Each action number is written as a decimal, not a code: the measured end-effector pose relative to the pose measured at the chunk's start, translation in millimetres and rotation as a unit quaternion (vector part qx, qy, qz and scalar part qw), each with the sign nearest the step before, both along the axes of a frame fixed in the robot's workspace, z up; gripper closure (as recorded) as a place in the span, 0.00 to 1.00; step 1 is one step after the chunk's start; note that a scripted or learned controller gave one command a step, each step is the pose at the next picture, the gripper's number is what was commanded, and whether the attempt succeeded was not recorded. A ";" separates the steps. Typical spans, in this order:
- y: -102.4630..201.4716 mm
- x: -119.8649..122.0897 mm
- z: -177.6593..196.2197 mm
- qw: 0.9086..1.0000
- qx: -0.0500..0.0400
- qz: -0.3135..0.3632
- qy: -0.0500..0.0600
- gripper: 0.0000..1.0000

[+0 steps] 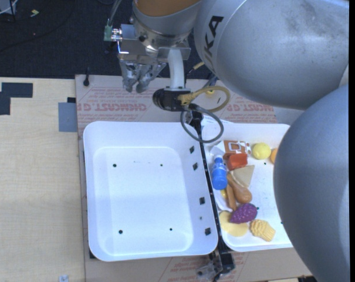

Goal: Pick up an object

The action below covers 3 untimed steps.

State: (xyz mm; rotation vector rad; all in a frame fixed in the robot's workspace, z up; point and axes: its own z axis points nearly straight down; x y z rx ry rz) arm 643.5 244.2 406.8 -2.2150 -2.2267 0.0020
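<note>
The gripper (137, 82) hung above the bench behind the left bin (101, 157), nothing between its seemingly closed fingers, well apart from the toy food (243, 192) in the right bin (247, 244), so reaching remained ahead.

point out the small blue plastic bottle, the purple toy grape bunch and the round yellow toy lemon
small blue plastic bottle (219, 175), camera view, middle of its body
purple toy grape bunch (243, 213), camera view, centre of the cluster
round yellow toy lemon (260, 151), camera view, middle of its top surface
</note>
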 end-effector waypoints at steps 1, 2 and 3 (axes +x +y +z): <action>0.0 0.0 14.2 1.000 0.000 0.000 0.000 1.00; 0.0 0.0 34.9 1.000 0.000 0.001 0.000 1.00; 0.0 0.0 56.9 1.000 0.000 0.001 0.000 1.00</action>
